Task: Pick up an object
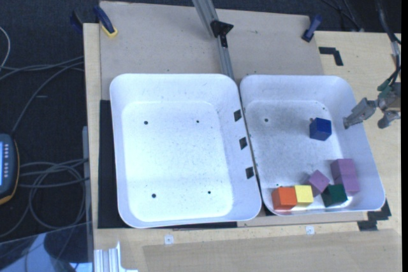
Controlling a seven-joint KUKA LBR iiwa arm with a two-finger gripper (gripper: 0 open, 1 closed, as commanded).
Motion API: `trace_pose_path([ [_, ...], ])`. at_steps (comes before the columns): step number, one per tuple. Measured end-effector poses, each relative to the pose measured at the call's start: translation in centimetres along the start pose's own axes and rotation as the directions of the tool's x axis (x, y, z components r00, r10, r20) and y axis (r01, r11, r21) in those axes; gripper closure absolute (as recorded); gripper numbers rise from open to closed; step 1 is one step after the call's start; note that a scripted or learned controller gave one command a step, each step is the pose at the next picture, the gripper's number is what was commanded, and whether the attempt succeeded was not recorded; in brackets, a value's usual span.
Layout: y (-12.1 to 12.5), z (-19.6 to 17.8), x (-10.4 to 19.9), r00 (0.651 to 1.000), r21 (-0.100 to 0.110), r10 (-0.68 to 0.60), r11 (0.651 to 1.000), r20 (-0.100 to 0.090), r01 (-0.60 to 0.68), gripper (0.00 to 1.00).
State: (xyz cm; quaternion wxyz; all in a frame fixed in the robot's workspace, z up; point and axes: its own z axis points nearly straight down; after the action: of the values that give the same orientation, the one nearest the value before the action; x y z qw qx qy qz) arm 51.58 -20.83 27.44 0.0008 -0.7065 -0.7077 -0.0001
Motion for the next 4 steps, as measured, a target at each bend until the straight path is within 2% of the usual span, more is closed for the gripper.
trace_pose_path([
  [1, 0.0, 0.0, 0.0, 1.0, -0.001, 0.0, 1.0, 0.0, 0.0, 0.0],
  [2, 0.0, 6.3, 0.2, 1.0, 0.006, 0.001, 1.0, -0.002, -0.001, 0.0],
  [3, 0.5, 10.8, -0.1, 1.0, 0.005, 0.001, 1.0, -0.002, -0.001, 0.0],
  [4, 0.1, 16.2, 1.0, 1.0, 0.006, 0.0, 1.0, -0.003, 0.0, 0.0],
])
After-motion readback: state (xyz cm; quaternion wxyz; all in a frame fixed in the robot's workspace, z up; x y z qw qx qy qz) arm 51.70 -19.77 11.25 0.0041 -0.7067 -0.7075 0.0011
